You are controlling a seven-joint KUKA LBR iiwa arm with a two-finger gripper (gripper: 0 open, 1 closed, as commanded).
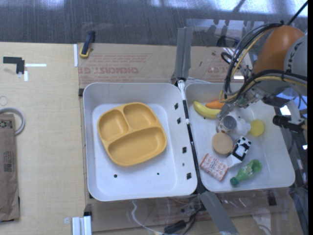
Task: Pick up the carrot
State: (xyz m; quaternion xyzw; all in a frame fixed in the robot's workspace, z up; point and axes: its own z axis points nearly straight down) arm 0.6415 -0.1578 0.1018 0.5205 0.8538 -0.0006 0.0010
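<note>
Scanning from the left bin point(93, 131) with its yellow divided plate point(132, 132), I find the carrot point(215, 104) in the right bin point(283, 180), touching the banana point(205, 110), its far end hidden by the gripper point(234, 112). It looks like a light, stiff, slick toy, so I'd pinch mid-body. I cannot tell the claw's opening or whether it holds anything.

A robotics lab: cabled arm point(288, 48) over white bins point(90, 146) on a bench point(39, 102).
</note>
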